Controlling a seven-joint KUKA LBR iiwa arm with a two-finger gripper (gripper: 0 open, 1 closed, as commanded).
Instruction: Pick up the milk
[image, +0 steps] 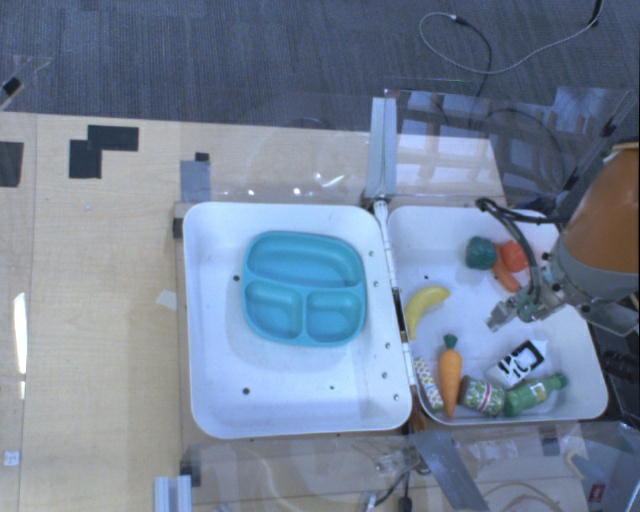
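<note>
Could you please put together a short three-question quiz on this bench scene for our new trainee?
1. True or false: the blue divided plate lies in the left bin.
2. Which lies nearest the milk carton: A banana, B green bottle, C plate?
3. Which bin does the gripper hover over?

Key: 1 true; 2 B; 3 the right bin.

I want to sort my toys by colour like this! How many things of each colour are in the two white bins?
Blue: 1, the divided plate
Yellow: 1, the banana
Orange: 2, the carrot and an orange item
Green: 2, the bottle and a dark green item
White and black: 1, the milk carton
Total: 7
</note>
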